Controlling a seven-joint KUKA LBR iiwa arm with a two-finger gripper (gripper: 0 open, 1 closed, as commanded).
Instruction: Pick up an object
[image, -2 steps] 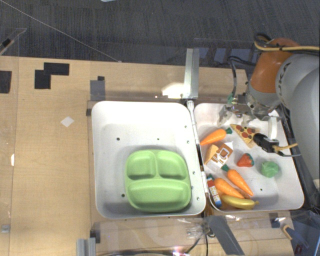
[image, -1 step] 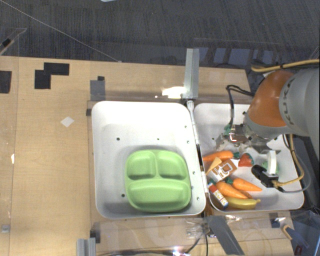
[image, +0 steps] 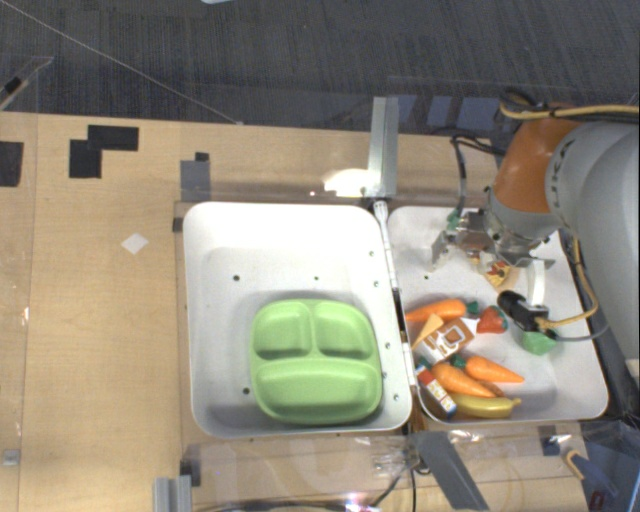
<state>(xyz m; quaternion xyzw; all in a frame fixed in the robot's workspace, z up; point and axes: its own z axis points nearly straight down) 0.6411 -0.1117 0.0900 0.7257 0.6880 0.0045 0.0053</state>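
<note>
KUKA gripper (image: 478, 243) hovers at the right bin's (image: 590, 395) far end; finger state can't be told. Pile of toy food (image: 462, 352) lies just below it. Best approach, prob.: drop straight onto one isolated piece, e.g. top carrot (image: 437, 311).

Two white bins sit side by side on a wooden bench. In the left bin (image: 215, 240), a green divided plate (image: 316, 360) covers the near half; the far half is bare floor, open to a reach from above. In the right bin (image: 415, 232), toy food crowds the near half: carrots (image: 478, 374), a banana (image: 485, 405), a small box (image: 446, 340). The far left corner of this bin is bare. The grey arm (image: 570, 190) hangs over the far right part, blocking access there. A metal post (image: 384, 150) stands behind the bins.
</note>
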